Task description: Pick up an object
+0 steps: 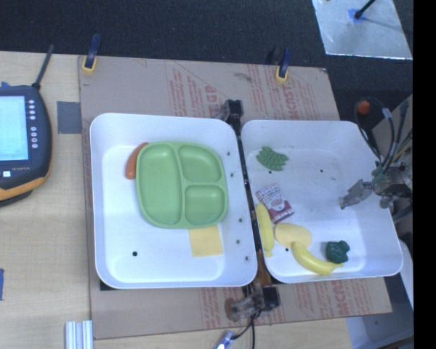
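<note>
- Wooden tabletop [36, 267] carries two white bins.
- Tool [363, 193] hovers at right bin [312, 137]; its opening I cannot tell.
- Banana [314, 261] lies left and below, long axis slanted.

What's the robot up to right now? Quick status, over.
Gripper low over right bin's right side, holding nothing. Banana, broccoli, packet untouched at bin's near-left. Nothing blocking.

I can see red printing running along the edges of the cardboard sheet [203, 75] under the bins, but it is too faint for me to read. The small packet [274, 201] in the right bin [327, 144] carries print I cannot make out either.
</note>
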Controlling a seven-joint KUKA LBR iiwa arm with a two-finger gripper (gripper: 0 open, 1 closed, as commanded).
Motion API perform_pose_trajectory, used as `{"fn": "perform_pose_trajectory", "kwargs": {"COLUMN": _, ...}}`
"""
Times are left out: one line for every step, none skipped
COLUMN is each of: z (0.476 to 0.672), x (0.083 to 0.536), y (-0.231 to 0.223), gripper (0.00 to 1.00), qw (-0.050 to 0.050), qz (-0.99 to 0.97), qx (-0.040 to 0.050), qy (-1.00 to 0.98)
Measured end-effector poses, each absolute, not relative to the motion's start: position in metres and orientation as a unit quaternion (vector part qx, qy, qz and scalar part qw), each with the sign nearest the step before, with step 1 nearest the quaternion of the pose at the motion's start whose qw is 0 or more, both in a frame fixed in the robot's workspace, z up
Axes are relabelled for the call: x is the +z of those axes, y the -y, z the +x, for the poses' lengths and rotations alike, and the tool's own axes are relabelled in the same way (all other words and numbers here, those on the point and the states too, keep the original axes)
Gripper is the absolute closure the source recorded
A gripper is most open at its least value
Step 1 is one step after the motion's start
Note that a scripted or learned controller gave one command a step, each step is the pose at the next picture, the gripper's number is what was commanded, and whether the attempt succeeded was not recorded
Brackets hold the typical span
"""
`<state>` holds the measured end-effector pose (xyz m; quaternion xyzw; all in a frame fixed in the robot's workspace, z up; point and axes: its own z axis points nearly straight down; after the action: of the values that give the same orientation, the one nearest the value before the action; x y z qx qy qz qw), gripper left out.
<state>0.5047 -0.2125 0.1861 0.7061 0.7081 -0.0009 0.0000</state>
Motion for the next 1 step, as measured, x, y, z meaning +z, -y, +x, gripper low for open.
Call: {"fn": "perform_pose_trajectory", "kwargs": {"z": 0.5224, "x": 0.1913, "y": 0.0391, "gripper": 0.0, "qw": -0.002, "qz": 0.705, "qx": -0.0011, "qy": -0.709}}
